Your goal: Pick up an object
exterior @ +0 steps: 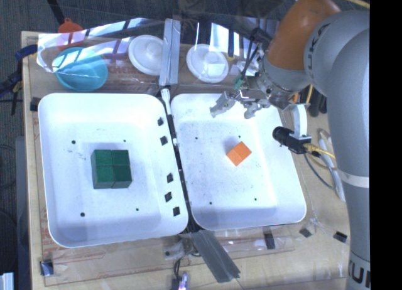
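At the far left of the worktop (31,50), a blue bowl (81,74) sits behind the left bin (56,103), where a dark green block (112,168) lies flat on the floor, left of centre and apart from every wall. Two white lids or dishes (147,53) rest along the back edge, near where the two bins meet. In the right bin (286,210), a small orange cube (239,154) lies alone near the middle, turned about a quarter-way so that it reads as a diamond from above; being roughly square, it shows no long axis to speak of. The hand (237,105) hangs over the back part of that bin, its two fingers (220,105) spread apart with nothing between them, the grey arm (339,50) with its orange band reaching in from the right. The cube lies toward the front of the bin from the hand, near it and almost directly in line, far closer than the green block across the divider. Judging by that, the cube looks the likelier target, and the fingers would probably need turning to meet its angled faces squarely.
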Controlling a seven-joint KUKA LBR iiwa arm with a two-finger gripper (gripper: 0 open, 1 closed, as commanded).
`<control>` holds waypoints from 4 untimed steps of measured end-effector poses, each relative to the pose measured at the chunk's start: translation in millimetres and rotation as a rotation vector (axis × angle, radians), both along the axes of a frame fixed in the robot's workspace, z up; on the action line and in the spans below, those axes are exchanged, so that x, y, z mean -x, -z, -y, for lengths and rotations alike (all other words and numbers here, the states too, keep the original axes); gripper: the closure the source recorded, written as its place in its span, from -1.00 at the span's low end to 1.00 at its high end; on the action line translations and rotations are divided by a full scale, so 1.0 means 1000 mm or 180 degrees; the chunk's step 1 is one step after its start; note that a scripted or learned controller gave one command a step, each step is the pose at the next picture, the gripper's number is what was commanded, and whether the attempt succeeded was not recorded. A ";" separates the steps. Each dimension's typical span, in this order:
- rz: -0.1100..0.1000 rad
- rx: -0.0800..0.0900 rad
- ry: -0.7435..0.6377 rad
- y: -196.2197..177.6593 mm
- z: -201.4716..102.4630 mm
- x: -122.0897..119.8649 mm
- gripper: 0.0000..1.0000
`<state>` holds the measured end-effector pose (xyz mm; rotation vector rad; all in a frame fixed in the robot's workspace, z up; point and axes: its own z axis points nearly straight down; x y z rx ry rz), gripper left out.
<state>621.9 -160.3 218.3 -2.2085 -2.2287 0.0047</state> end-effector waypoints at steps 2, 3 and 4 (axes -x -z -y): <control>0.0018 0.0008 -0.0058 0.125 0.050 0.057 -1.00; 0.0011 0.0007 -0.0070 0.116 0.049 0.058 1.00; 0.0008 0.0004 0.0280 0.012 0.001 0.051 1.00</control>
